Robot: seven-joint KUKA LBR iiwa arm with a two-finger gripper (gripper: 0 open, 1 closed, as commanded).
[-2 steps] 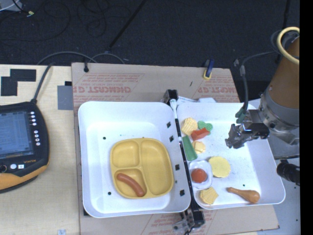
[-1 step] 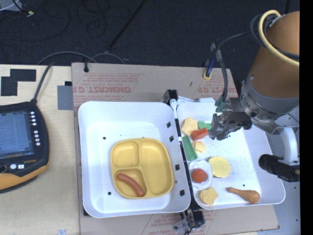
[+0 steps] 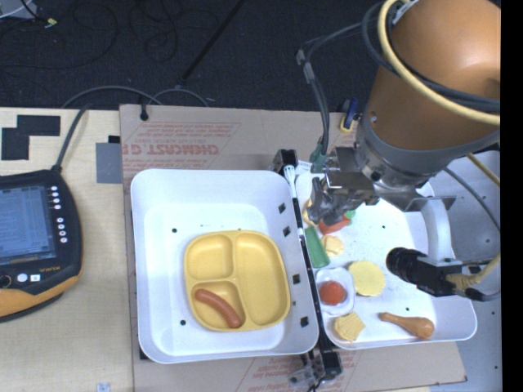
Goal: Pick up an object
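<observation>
My gripper (image 3: 330,209) is lowered into the far left part of the right bin (image 3: 396,223), right over a small red and orange piece (image 3: 343,219). Just in front of it lie a pale yellow chunk (image 3: 333,244) and a green stick (image 3: 316,248) along the bin's left wall. Further forward are a yellow disc (image 3: 368,278), a white cup holding a red ball (image 3: 333,292), a tan cracker (image 3: 350,327) and a brown drumstick (image 3: 407,323). The wrist hides what is directly under the gripper.
The left bin (image 3: 163,198) holds a yellow divided plate (image 3: 263,266) with a sausage (image 3: 218,307) in its front compartment. A control pendant (image 3: 33,235) lies on the bench at the far left. Black clips line the divide between the bins.
</observation>
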